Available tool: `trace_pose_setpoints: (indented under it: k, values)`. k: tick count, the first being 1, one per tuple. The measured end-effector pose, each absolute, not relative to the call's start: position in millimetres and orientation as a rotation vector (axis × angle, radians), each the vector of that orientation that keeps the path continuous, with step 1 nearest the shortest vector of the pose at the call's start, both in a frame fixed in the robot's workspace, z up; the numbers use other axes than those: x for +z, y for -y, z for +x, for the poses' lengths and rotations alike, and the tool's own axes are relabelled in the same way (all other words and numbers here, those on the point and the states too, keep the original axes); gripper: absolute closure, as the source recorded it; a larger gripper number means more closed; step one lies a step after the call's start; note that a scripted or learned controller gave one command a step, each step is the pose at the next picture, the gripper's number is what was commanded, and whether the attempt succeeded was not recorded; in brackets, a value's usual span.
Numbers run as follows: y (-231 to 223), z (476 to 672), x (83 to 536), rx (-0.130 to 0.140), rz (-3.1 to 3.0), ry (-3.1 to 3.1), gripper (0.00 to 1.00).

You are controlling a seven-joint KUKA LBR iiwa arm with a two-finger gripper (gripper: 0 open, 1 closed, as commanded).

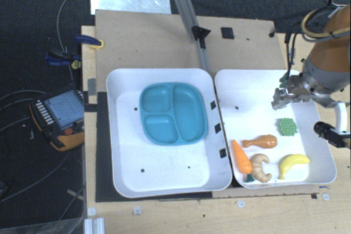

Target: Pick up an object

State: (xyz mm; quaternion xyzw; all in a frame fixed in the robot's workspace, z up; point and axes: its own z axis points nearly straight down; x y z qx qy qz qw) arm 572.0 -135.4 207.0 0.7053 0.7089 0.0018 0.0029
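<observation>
Claw (281,100) hovers in right bin (241,87); finger state: cannot tell, nothing visibly held. Green studded ball (287,127) lies just below claw, nearest target. Drumstick (261,142), long axis sideways, sits further down-left; banana (293,163) well below.

A grey robot arm with an orange band reaches in from the right, its gripper (281,100) poised over the right bin (241,82), just above a green knobbly ball (287,126). Toy food lies along that bin's near side: a drumstick (260,142), a carrot (241,156), a tan curled piece (261,166) and a banana (293,163). The left bin (126,167) holds a blue divided plate (173,113). Cables and a handheld controller (59,118) lie on the dark floor at left.
</observation>
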Motion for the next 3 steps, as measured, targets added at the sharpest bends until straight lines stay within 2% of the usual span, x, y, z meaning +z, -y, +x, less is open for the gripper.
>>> trace_pose_setpoints:
  k: [1,3]
  values:
    - [135,573.3,238,0.005,2.212,-2.225,1.00]
    - [25,574.8,250,0.004,2.210,-2.232,1.00]
